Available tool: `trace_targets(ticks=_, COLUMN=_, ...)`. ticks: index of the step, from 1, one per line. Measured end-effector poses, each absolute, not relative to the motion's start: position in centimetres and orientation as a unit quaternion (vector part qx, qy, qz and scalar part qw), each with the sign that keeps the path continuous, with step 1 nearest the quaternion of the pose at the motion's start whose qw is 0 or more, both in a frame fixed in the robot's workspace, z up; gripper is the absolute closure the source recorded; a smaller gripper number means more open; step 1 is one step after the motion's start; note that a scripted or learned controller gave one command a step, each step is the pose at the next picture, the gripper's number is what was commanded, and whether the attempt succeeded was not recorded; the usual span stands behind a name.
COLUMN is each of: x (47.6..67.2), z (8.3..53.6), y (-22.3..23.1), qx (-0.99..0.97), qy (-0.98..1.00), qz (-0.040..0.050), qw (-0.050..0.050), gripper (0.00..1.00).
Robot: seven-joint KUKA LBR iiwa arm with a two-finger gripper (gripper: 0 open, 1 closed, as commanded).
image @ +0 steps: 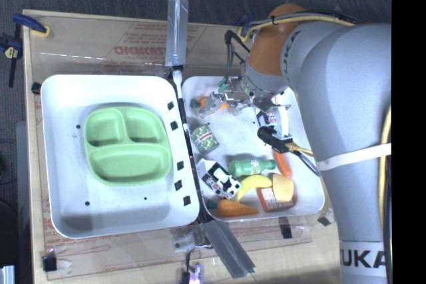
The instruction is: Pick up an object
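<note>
My gripper point(221, 100) hangs low over the far left corner of the right bin point(247, 131), reaching in from the right under the orange wrist band. A small green and orange item point(199, 103) lies just to its left, close to the metal tip. Whether anything sits in the gripper cannot be told. Nearer the front lie a green and white packet point(204, 136), a green bottle point(250, 165) on its side, a yellow banana point(251, 184), a carrot point(236, 208), a black and white spotted toy point(221, 180) and an orange-labelled block point(277, 195).
The left bin point(60, 163) holds a light green divided plate point(128, 144). A second orange carrot point(282, 161) rests against the right bin's right wall. The big grey arm covers the bench's right side. Black clips line the wall between the bins.
</note>
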State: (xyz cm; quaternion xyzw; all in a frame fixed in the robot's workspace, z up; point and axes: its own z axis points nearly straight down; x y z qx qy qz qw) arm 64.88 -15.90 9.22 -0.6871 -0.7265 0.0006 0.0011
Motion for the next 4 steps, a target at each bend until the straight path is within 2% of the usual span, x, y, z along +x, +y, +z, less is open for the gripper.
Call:
trace_targets(ticks=1, x=65.0, z=10.3, y=-15.8, qx=-0.685, qy=-0.728, qz=0.0009, qw=0.001, gripper=1.0)
trace_targets(ticks=2, x=65.0, z=10.3, y=-15.8, qx=-0.685, qy=-0.728, qz=0.001, qw=0.001, gripper=0.0)
trace_targets(ticks=3, x=65.5, z=9.3, y=-14.8, qx=-0.648, qy=-0.762, qz=0.0009, qw=0.001, gripper=0.0)
trace_targets(ticks=4, x=65.5, z=10.3, y=-14.8, qx=-0.647, qy=-0.762, qz=0.0026, qw=0.004, gripper=1.0)
